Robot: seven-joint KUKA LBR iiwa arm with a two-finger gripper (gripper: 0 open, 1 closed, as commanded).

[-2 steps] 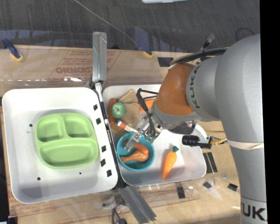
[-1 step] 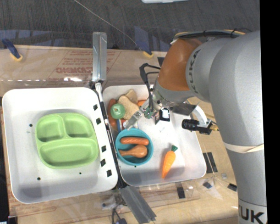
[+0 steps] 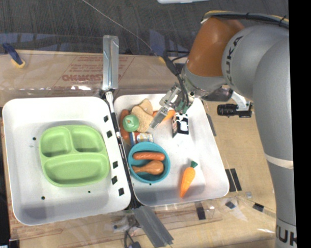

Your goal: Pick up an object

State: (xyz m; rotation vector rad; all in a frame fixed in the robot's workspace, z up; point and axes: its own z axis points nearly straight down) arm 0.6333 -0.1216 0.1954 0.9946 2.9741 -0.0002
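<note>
- Gripper (image 3: 167, 109), frame centre: fingers spread, grasping nothing, tips beside the bread (image 3: 143, 116) in the right bin (image 3: 207, 160).
- Carrot (image 3: 187, 180) lies lower right; no pickup accomplished yet.

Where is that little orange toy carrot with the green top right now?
The orange toy carrot lies in the right white bin, near its front edge, just right of the blue bowl holding a sausage and a drumstick.

White letters "KU" stand on the grey arm (image 3: 278, 142) at the lower right edge; faint red print on the counter's clear sheet (image 3: 82, 72) is illegible.
</note>
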